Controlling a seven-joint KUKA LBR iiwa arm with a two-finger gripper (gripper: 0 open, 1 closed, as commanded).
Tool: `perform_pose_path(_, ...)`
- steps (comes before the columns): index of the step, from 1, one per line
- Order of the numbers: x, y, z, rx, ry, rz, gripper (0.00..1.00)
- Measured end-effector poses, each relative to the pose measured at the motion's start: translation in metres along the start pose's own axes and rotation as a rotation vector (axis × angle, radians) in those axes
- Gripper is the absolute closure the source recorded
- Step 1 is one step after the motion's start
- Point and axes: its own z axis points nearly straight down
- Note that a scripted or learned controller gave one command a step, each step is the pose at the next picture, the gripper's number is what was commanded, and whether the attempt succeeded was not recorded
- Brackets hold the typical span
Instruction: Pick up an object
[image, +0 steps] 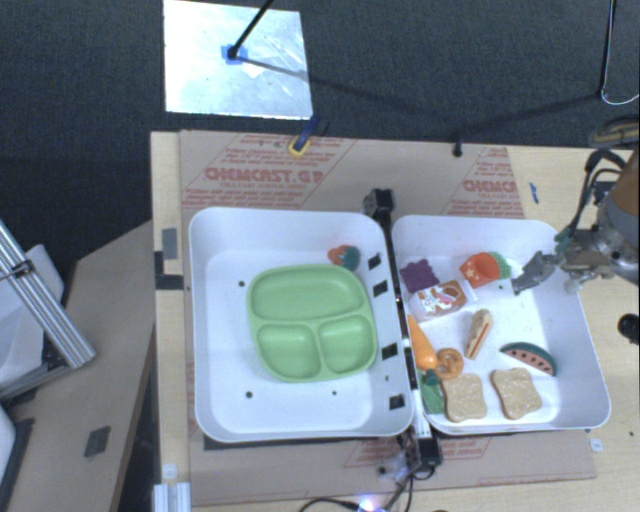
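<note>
The claw (530, 275) is hovering at the right of the frame, over the upper right part of the right bin (585, 345); whether it is open I cannot tell, and nothing is showing in its grip. The nearest candidate, a red-orange toy pepper (482, 268), is lying just to its left, near the bin's upper edge; it is looking small and rounded, with a green stem end pointing right toward the claw.
</note>
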Motion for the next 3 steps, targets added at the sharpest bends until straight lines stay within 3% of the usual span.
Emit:
perform_pose_path(1,0.000,0.003,-0.007,-0.012,-0.003,-0.003,0.00)
perform_pose_path(2,-0.003,0.011,0.050,-0.008,-0.002,-0.002,0.00)
perform_pose_path(3,-0.010,0.004,0.105,-0.008,-0.002,-0.001,0.00)
